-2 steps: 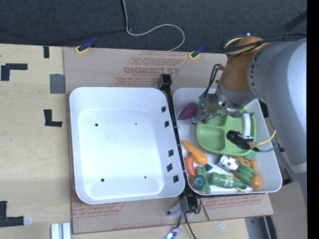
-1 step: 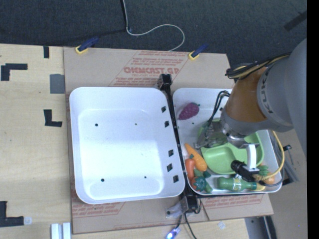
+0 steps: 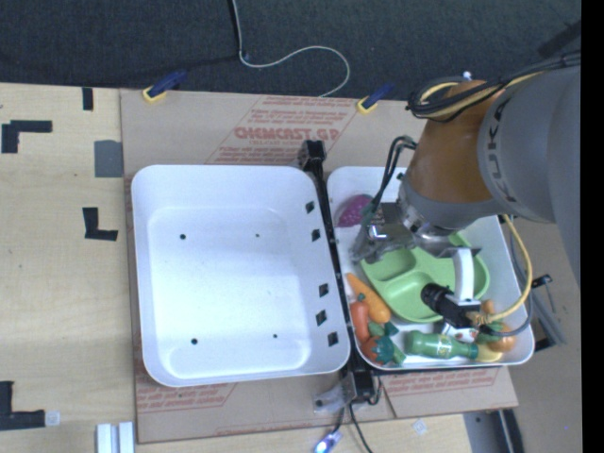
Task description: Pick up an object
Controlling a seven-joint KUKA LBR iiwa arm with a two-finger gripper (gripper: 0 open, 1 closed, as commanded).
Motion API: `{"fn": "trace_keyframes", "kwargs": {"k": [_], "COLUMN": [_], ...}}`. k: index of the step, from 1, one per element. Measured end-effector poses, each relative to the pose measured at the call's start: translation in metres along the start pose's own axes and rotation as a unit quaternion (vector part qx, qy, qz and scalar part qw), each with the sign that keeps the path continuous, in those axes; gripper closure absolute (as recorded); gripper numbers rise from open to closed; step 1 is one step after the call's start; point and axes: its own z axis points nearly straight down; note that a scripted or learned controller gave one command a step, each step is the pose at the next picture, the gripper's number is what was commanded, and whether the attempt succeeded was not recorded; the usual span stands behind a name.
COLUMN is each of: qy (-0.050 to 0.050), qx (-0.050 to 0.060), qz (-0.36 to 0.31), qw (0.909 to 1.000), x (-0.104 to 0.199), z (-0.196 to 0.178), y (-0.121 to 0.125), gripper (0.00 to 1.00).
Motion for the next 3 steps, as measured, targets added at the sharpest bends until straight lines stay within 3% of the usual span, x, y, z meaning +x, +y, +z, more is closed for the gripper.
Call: {"fn": "trace_keyframes", "kwargs": {"k": [1, 2, 3], "qy": [0.001, -0.001, -0.001], "qx": [-0.004, 0.0, 0.005], "qz": [-0.001, 0.004, 0.001], "qw": [1.0, 1.0, 1.0], "x": [0.069, 0.056, 0.11], "z": [-0.142, -0.218, -0.197], "y": [-0.028, -0.051, -0.051], "gripper": [1.0, 1.0, 1.0]}}
